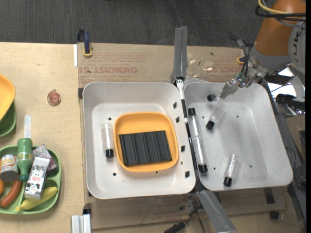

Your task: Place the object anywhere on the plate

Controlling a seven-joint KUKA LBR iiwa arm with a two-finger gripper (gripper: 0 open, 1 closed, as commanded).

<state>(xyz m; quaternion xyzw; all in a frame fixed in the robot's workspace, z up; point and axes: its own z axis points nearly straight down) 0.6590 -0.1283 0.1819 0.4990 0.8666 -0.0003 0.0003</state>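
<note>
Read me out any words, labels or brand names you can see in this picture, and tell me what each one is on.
"CHEMCRAFT", printed in red and upside down, as best it reads, on the brown cardboard sheet behind the left white bin.
Labels on the toy bottle, can and cartons in the green tray: too small to read.

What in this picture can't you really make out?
- Gripper: too small and blurred in the camera view to tell open from shut.
- Tube below it: clear plastic, outline faint against the white right bin.
- Yellow dish: cut off by the left edge.
- Plate: centre covered by a black tray.
</note>
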